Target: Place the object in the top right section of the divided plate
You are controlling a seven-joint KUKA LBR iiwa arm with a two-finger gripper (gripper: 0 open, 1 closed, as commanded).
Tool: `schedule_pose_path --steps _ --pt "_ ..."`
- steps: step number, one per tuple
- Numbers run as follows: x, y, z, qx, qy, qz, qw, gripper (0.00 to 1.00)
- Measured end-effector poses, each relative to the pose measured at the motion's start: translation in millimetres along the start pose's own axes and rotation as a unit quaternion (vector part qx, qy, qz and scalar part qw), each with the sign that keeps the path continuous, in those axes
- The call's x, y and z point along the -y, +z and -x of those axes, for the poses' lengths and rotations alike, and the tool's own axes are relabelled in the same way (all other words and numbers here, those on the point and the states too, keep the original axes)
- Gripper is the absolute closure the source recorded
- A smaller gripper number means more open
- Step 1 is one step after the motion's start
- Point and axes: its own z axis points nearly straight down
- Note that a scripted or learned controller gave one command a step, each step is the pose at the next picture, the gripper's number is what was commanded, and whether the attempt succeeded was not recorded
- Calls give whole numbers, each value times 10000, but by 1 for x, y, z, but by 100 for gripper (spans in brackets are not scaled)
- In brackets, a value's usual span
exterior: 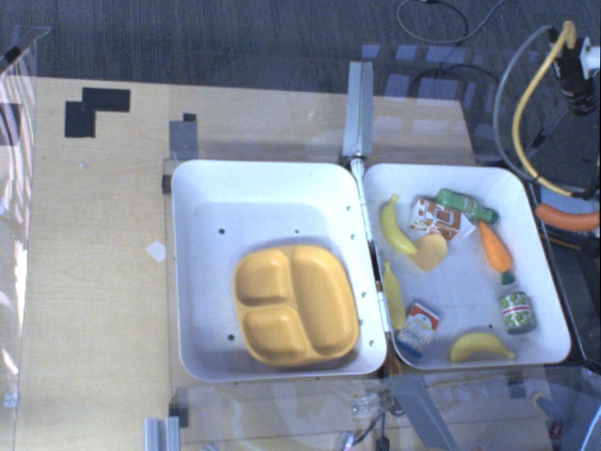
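Observation:
A yellow divided plate (323, 301) lies in the left white bin (202, 252), towards its front. It has two small sections on its left side and one long section on its right, and nothing lies in any of them. The right bin (540, 280) holds the loose objects: a banana (396, 226), a small carton (439, 217), a green bottle (467, 205), a carrot (495, 245), a tan round piece (431, 252), a green can (516, 312), a second banana (481, 348) and another small carton (420, 325). Part of the arm's orange band (567, 216) shows at the right edge, outside the bin.
A metal divider post (357, 111) stands behind the seam between the bins. A long yellow item (392, 294) lies against the right bin's left wall. Cables and a yellow hose (526, 92) hang at the back right. Bare wooden bench (84, 271) stretches to the left.

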Motion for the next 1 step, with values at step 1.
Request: schedule_pose_path --steps 1 --pt "23 0 -38 -10 -1622 -23 9868 100"
